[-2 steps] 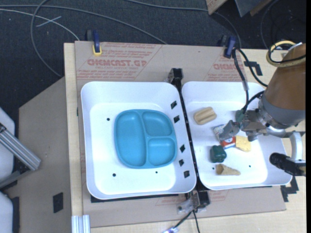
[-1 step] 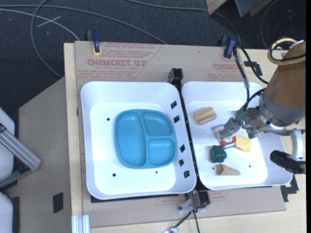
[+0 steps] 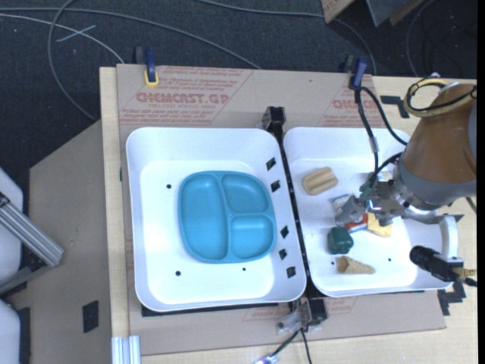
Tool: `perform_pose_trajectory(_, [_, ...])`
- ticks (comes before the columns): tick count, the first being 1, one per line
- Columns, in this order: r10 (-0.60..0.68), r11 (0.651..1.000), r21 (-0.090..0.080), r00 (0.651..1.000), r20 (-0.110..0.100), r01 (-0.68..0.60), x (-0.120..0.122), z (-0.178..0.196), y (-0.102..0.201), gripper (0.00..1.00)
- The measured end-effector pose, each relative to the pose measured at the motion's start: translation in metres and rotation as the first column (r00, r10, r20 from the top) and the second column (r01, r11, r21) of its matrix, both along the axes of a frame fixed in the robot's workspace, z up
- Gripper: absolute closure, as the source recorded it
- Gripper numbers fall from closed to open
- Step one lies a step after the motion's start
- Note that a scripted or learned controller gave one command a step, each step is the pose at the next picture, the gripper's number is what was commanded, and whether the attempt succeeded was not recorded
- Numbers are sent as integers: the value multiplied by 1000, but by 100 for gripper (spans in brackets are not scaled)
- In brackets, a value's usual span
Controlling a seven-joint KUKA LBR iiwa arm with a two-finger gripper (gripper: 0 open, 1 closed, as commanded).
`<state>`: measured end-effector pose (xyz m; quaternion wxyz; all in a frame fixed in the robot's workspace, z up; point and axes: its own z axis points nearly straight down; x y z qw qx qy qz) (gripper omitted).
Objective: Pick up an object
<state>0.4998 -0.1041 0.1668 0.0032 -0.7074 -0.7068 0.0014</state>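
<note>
Camera view, read from the left, opens on the left bin [image 3: 144, 226], which holds a blue divided plate [image 3: 227, 216] lying flat near its middle. A row of black clips along the divider [image 3: 282, 203] separates it from the right bin [image 3: 318, 279]. All the loose objects are in this right bin. A tan bread-like piece [image 3: 319, 180] lies toward the far left part of it, well apart from the rest. Nearer the middle sits a dark green block [image 3: 339, 240], and just on the near side of it lies a tan cone-shaped piece [image 3: 355, 265]. To the right of the green block, a small red and yellow item [image 3: 373, 224] peeks out under the tool.

The gripper [image 3: 353, 209] hangs low over the middle of the right bin, just beyond the green block and beside the red and yellow item, with the arm [image 3: 443, 154] reaching in from the right. Whether its fingers are apart or closed cannot be told from this slant, and nothing is clearly seen between them.

My judgement is that the reach-and-descend step is in hand, with no grasp confirmed. The next move calls for settling on one target, probably the green block or the red and yellow item, centring over it and closing. The crowding there could spoil the grip.
</note>
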Motion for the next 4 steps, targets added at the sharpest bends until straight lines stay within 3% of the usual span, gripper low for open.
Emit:
perform_pose_trajectory(2, [0,1000,0,1000,1,0,-1,-84,2,0])
perform_pose_trajectory(3, [0,1000,0,1000,6,0,0,-71,2,100])
perform_pose_trajectory(4, [2,1000,-3,1000,12,-2,3,-7,2,100])
